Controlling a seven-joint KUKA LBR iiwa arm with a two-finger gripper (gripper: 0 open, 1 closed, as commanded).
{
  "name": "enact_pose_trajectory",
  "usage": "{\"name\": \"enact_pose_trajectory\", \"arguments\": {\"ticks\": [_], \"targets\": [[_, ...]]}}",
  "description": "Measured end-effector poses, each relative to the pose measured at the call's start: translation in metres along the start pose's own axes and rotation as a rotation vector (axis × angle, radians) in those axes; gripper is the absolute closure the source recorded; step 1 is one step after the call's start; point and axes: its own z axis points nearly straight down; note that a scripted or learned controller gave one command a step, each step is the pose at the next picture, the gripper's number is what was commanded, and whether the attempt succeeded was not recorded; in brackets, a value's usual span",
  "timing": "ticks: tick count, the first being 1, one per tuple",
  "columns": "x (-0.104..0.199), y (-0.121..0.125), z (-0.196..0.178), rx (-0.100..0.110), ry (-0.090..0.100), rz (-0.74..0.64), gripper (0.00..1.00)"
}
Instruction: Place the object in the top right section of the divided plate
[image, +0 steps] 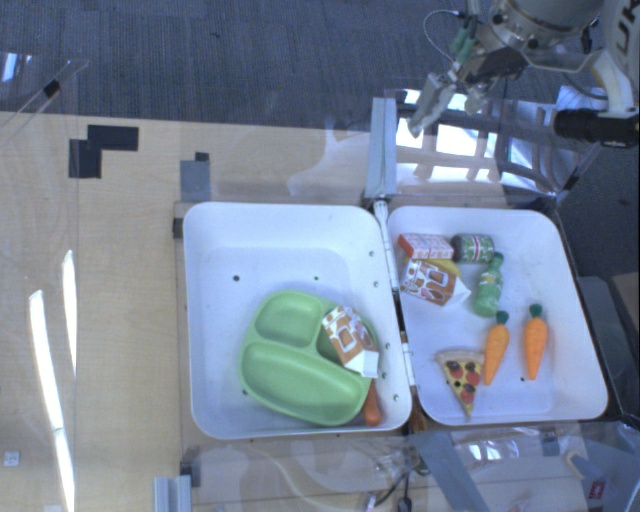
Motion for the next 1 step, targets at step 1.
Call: {"name": "enact_pose_trajectory", "arguments": {"ticks": [1], "targets": [[-0.0665,-0.0330,0.0003,0.001,-0.001,-0.008,0.00]]}}
